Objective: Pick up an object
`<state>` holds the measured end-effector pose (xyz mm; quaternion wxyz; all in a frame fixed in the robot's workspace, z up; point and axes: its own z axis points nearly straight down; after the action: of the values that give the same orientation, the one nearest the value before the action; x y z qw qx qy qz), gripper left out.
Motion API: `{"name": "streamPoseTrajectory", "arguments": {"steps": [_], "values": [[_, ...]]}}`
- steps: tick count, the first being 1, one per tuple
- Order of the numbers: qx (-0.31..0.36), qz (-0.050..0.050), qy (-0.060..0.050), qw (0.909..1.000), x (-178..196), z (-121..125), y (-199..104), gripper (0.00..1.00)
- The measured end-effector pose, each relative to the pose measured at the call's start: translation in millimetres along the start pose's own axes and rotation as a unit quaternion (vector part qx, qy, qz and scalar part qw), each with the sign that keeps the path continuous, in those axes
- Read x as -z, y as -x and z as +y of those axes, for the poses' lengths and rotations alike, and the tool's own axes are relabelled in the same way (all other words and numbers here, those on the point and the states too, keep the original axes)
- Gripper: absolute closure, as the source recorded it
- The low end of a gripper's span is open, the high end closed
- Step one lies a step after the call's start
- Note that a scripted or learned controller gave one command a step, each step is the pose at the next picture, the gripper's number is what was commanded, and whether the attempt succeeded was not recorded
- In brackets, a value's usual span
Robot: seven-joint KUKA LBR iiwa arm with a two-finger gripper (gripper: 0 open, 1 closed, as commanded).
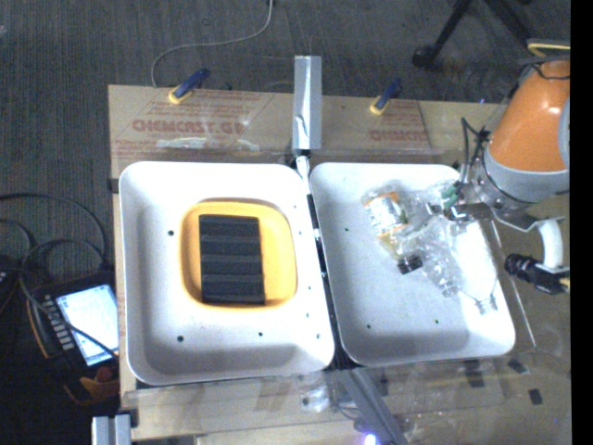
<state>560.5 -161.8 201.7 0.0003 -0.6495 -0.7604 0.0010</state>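
Note:
In the left bin [148, 276] lies a yellow pad with a black ridged top [232, 258], flat in the middle. The right bin [371, 323] holds a heap of crumpled clear plastic packaging [445, 253], an orange-and-white packet [384, 213] and a small black piece [410, 264]. My gripper [457, 204] reaches in from the right, low over the far right part of the right bin, at the upper edge of the clear plastic. The orange band of the arm [530, 128] rises above it. Nothing shows between the gripper and the plastic that I can make out.
A metal post [306, 100] stands behind the seam between the bins. Two blue-and-yellow clamps [189, 83] [387, 95] hold the board at the back. A handheld screen device [79, 323] with cables lies on the floor to the left.

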Motion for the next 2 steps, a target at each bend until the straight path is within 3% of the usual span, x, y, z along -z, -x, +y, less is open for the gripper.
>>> {"name": "streamPoseTrajectory", "arguments": {"steps": [1, 2], "values": [[0.038, 0.0, 0.0, 0.9993, -61, 58, 2, 0.0], [0.163, -0.001, 0.006, 0.9866, -91, 67, 12, 0.0]]}}
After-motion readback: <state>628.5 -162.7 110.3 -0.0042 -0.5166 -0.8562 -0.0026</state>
